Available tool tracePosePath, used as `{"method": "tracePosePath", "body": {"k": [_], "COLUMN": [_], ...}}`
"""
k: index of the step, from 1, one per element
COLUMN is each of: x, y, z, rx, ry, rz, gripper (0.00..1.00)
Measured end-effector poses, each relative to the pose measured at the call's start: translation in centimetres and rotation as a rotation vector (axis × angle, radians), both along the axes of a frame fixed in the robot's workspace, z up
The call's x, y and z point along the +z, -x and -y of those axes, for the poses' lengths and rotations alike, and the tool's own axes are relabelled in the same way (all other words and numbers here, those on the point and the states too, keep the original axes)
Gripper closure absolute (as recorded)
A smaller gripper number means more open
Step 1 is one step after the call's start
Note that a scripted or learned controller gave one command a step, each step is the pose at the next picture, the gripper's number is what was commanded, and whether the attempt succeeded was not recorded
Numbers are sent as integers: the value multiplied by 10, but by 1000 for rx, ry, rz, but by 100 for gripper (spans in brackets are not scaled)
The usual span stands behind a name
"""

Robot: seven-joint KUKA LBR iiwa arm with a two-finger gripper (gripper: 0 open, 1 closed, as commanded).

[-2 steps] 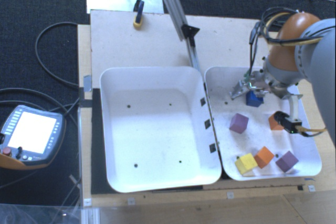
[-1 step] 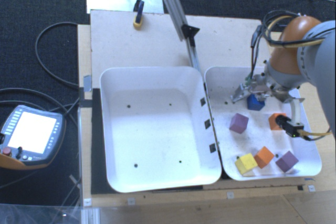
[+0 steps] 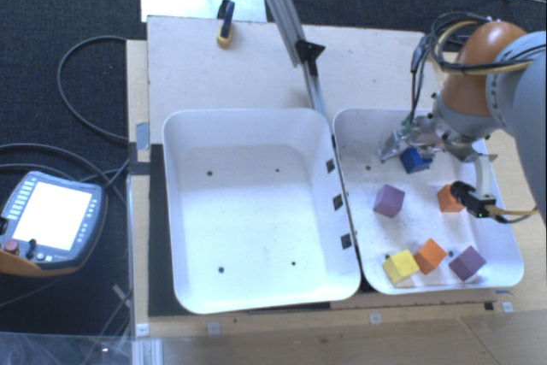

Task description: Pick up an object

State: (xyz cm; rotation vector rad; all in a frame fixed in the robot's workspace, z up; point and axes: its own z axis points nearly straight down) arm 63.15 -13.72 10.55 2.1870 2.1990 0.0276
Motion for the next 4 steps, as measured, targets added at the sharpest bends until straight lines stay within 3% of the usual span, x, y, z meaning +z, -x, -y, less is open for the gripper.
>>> {"method": "tracePosePath", "body": {"k": [1,2,3,4], "x": [2,0,0,-13], "y": [-1,-1,6,18], "z": [-1,-6,-2,-10], "rx": [1,4,2,1], "ry": [-5,-14,-6,-23], "rz": [-2,-6,-9,-41], "gripper": [100,0,0,0]}}
